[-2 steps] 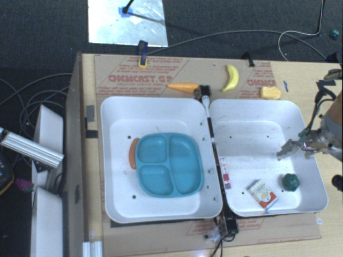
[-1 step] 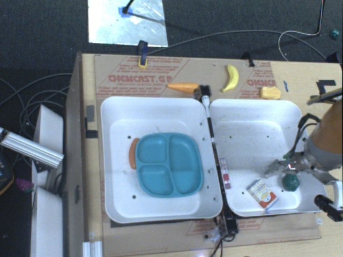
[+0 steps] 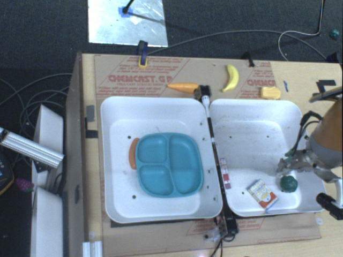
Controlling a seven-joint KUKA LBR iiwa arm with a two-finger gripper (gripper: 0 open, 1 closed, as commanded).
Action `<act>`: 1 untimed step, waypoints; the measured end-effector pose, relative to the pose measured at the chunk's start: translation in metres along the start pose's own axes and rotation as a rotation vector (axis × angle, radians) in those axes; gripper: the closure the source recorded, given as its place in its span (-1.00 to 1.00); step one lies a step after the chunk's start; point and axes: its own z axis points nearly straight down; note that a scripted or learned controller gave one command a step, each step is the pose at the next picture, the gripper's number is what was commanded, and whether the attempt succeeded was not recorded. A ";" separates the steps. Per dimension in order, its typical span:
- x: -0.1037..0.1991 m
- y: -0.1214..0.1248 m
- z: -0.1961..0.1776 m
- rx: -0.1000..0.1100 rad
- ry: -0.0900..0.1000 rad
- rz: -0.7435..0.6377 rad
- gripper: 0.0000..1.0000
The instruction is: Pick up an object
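Observation:
In the right bin [image 3: 257,116] a dark green ball [image 3: 289,183] lies near the front right corner, and a small orange and white carton [image 3: 261,193] lies to its left. My gripper [image 3: 293,165] hangs just above and behind the green ball, at the bin's right side. The left bin [image 3: 115,143] holds a blue divided plate [image 3: 169,163] with an orange sausage-like piece [image 3: 132,152] at its left edge.
On the cardboard behind the bins lie a toy carrot [image 3: 182,88], a banana [image 3: 231,77] and a yellow piece [image 3: 270,93]. A black clamp [image 3: 204,93] sits where the bins meet. Cables run over the dark floor.

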 end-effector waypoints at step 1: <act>0.000 0.001 -0.011 -0.003 -0.001 -0.001 1.00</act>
